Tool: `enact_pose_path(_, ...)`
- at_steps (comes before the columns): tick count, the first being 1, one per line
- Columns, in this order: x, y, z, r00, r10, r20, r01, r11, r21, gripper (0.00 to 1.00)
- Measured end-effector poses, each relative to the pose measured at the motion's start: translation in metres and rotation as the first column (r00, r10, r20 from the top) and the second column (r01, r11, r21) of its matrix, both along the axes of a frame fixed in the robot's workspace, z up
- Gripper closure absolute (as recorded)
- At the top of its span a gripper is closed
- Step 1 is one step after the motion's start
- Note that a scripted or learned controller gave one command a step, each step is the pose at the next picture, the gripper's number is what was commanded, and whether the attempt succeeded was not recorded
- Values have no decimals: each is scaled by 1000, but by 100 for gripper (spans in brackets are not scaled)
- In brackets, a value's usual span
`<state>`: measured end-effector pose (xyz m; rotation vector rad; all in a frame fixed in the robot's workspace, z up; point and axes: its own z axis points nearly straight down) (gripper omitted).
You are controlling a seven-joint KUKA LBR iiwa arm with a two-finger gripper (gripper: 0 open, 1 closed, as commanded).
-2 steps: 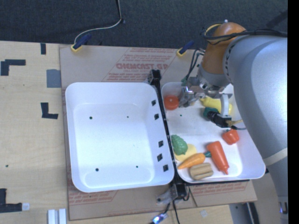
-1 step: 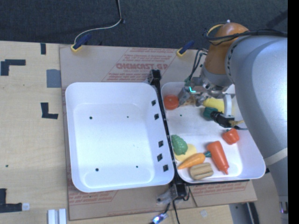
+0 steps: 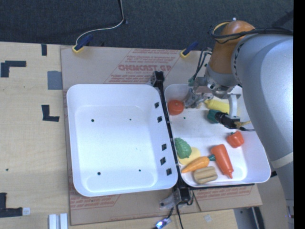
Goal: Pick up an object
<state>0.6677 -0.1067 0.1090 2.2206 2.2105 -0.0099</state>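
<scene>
Hovering at the right bin's (image 3: 255,175) back edge, gripper (image 3: 194,99) beside a glossy round tomato (image 3: 175,107); finger state cannot be told. Smooth plastic carrot (image 3: 195,164) and knobbly broccoli (image 3: 183,148) lie near the front-left corner.

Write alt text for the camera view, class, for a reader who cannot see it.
A grey robot arm reaches from the right, its gripper low over the far end of the right white bin, beside a red tomato. That bin also holds toy food: a carrot, a green vegetable and a red pepper. The left bin sits alongside.

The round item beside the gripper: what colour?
Red-orange, like a tomato, seen in the camera view.
</scene>
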Motion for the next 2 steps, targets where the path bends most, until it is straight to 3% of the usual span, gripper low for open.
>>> enact_pose_path(1, 0, -2, 0, 1000, 1, 1, -1, 1000, -8, 0)
enact_pose_path(2, -1, -5, 11, 1000, -4, 0, 4, 1000, -8, 100)
